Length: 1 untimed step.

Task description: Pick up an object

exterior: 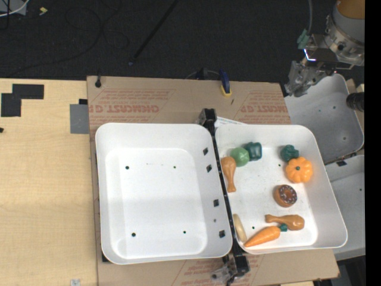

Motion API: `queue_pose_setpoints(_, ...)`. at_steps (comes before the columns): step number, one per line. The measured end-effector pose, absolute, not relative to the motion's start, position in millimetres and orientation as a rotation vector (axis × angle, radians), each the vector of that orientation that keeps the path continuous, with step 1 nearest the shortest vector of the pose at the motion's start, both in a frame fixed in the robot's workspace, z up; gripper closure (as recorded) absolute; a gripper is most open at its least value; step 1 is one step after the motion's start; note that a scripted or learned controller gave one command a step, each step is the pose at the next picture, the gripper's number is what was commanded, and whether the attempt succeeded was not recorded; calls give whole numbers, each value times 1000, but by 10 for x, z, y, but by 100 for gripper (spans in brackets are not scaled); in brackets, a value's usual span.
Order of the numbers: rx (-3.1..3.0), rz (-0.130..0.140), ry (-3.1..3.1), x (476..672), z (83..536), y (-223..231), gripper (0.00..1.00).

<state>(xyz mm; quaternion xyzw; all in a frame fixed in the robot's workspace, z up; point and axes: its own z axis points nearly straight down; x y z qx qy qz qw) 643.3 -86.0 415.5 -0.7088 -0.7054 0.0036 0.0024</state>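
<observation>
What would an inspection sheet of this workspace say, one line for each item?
Surface: cardboard sheet on a wooden bench, bearing the left bin and the right bin side by side.
Job's things: all in the right bin: pumpkin, donut, carrot, two drumsticks, green pieces, pale disc at the left wall.
Clutter: nothing seen.
Grippers: gripper above the right bin's far right corner, outside it, apart from every toy; whether it holds anything cannot be told.
Cables: dark cables on the black floor behind the bench.
Surroundings: blue clamp on the cardboard's far edge.
</observation>
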Motion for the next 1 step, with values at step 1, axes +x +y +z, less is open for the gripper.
queue_pose_setpoints(1,-2223,9,-2215,6433,3864,-1370,100)
